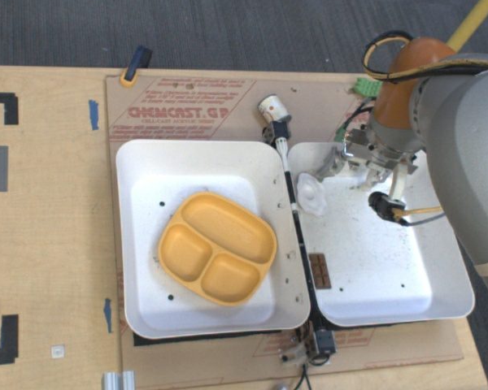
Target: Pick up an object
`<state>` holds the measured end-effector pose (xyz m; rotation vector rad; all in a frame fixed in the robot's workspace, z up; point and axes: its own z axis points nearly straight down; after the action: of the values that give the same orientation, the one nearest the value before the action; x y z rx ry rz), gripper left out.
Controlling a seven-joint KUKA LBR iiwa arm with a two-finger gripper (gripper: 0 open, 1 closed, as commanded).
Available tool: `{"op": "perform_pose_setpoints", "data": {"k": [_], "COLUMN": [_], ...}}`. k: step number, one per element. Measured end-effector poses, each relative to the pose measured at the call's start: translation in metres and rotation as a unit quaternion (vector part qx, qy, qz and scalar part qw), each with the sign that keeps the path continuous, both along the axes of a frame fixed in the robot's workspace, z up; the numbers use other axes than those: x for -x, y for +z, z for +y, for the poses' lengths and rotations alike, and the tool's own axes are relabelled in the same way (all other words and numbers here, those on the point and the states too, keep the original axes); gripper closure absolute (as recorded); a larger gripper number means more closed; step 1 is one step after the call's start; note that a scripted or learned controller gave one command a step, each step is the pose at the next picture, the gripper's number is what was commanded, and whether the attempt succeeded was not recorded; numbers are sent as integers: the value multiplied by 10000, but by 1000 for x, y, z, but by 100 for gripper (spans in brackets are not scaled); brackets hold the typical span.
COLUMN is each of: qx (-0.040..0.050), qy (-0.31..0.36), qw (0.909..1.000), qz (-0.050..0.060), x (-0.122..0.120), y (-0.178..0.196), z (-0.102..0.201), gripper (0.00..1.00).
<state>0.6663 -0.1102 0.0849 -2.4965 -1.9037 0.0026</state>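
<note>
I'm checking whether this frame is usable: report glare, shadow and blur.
Camera view: even light, no strong glare on the white bins; a soft shadow under the yellow tray; the gripper is cluttered and slightly soft, while the large grey arm at right looks blurred.

We cannot tell how the jaws stand under the wrist [380,149]; the arm [464,128] hides the right bin's [374,291] far corner.

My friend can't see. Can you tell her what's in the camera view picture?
A yellow divided plate lies in the left white bin. The grey robot arm reaches from the right, its tool above the right white bin, near a small clear object at that bin's left edge.
</note>
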Motion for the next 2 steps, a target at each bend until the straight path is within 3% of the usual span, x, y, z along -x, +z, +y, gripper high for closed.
{"op": "perform_pose_setpoints", "data": {"k": [1, 2], "qx": [3, -10], "qy": [-908, -377], "qw": [9959, 9993], "qz": [-4, -15], "x": [103, 50], "y": [0, 0], "z": [-41, -78], "gripper": [0, 0]}}
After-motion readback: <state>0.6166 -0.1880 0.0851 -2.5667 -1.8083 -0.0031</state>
